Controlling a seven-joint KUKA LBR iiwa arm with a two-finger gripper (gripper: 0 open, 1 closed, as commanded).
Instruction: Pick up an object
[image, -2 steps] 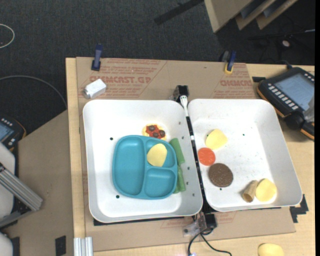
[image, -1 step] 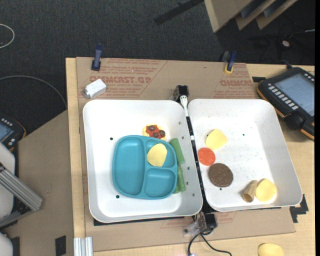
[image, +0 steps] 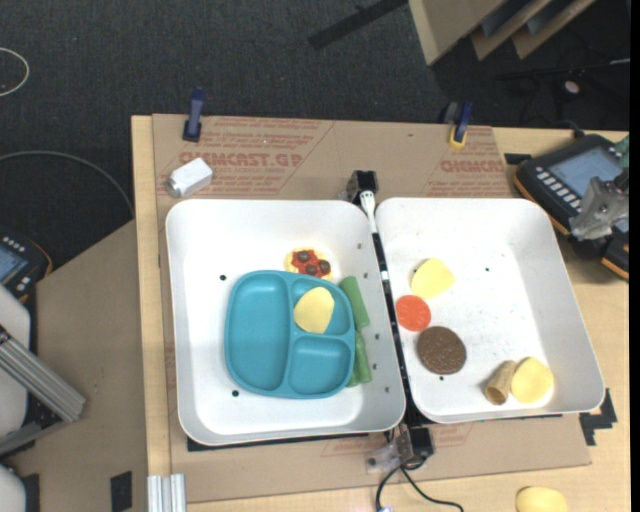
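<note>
Well, from the camera view the coming move turns on which side the arm comes in from. It reaches in from the right, so the right bin (image: 560, 300) and what lies in it are nearer than the left bin (image: 195, 300). As for the tool, I cannot tell whether it is released or clenched, and nothing here lets me say it grasps anything.

Five loose things lie in the right bin, all toward its left and near sides. A brown disc (image: 441, 351) lies flat near the middle of the near half, apart from its neighbours on every side; to my eye it is the easiest to take. Just beyond it a red disc (image: 413, 312) sits close to the bin's left wall, and a yellow piece (image: 432, 278) lies just beside that, further toward the far edge. In the near right corner a tan roll (image: 499, 381) touches a yellow lump (image: 532, 380); the roll's long axis runs slantwise toward the near left, and a grasp there would likely knock the lump.

In the left bin a blue tray (image: 270, 335) takes up the middle, with a yellow slice (image: 314, 310) in its far right compartment. A green strip (image: 355, 325) lies along the tray's right edge, and a small spotted piece (image: 309, 263) sits just past its far edge. These are the longer reach.
</note>
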